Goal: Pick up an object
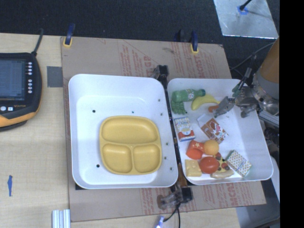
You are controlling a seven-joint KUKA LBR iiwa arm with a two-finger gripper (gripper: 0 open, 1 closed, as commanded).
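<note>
The worktop (38, 151) was pale wood with a brown cardboard sheet (118, 56) beneath two white bins. The left bin (80, 94), well away from the gripper (227, 106), held a yellow compartment tray (130, 144). The right bin (256, 141) lay beneath the gripper, which hovered over its upper area; whether it was open or closed could not be determined, and nothing was seen in its hold. A banana (204, 101) lay just beside the gripper toward the left bin, a green bottle (186, 95) beyond it, a red packet (214, 129) near below, and a tomato (208, 165) further off.
</note>
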